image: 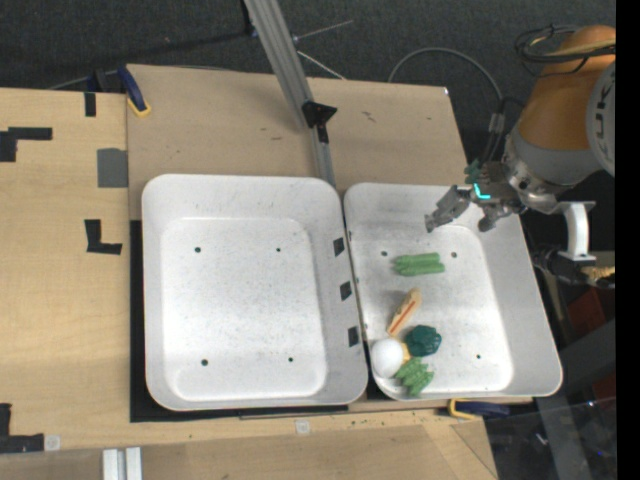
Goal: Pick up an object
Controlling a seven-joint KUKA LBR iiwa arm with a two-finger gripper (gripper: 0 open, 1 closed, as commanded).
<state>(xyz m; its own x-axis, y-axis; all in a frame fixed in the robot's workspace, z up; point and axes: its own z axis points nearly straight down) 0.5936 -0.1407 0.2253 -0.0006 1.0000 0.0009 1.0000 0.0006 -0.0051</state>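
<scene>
Nearby, spread empty jaws hover above the green pod and carrot.

We look down on a pale wooden tabletop marked with dark tape patches near its left edge. Beyond its far edge we see dark grey carpeted floor. A grey metal rail slants in across that edge, and a thin cable loops over the floor by the far right corner.
</scene>
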